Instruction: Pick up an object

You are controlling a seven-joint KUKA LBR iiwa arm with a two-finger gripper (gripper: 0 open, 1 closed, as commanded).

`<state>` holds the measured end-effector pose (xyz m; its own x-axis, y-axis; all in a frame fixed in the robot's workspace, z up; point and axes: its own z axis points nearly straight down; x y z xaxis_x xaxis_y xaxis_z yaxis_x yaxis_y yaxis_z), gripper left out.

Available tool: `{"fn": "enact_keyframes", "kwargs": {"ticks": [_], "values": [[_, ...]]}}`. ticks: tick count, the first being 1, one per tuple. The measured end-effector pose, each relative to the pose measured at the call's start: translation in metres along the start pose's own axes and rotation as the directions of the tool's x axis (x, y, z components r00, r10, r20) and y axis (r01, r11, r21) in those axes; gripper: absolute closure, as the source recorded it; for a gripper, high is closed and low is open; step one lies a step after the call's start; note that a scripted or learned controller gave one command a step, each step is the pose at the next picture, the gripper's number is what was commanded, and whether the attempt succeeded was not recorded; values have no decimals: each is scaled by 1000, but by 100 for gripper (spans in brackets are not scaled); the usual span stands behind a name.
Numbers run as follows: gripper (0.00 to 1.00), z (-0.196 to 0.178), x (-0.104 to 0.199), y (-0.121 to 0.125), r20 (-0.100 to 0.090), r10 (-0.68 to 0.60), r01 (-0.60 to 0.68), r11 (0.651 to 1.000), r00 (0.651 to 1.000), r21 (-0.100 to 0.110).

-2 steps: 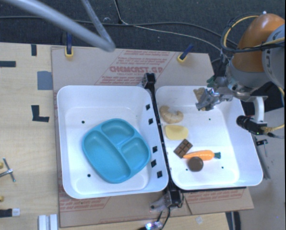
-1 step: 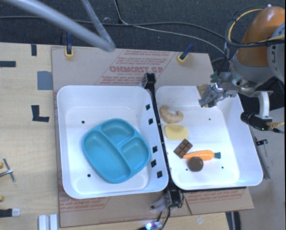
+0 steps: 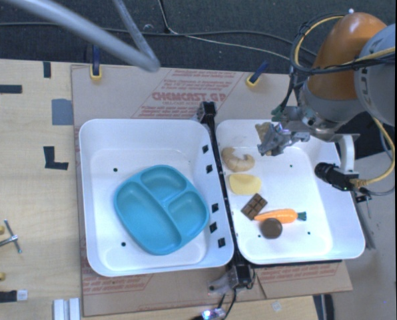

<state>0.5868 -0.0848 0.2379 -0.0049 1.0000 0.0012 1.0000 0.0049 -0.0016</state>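
Hanging over the far edge of the right bin (image 3: 348, 235), the gripper (image 3: 273, 141) sits low above the white floor, near the bin's far-left corner; at this slant its tips blur into a grey cluster, so I cannot tell how they stand, and nothing shows between them. The likeliest pick is the pale curled piece (image 3: 237, 159), just beside the gripper toward the divider between the bins and a little nearer the front edge. Its long axis runs roughly along that far edge. Further toward the front lie a yellow piece (image 3: 244, 183), a brown block (image 3: 254, 207), an orange carrot (image 3: 278, 215) and a dark round piece (image 3: 272, 228). The left bin (image 3: 95, 139) carries a blue divided plate (image 3: 160, 209).
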Motion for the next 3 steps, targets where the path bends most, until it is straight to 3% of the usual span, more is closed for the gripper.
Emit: {"fn": "enact_keyframes", "kwargs": {"ticks": [3], "values": [[100, -4, 146, -54, 1, -1, 1, 1000, 1000, 3]]}}
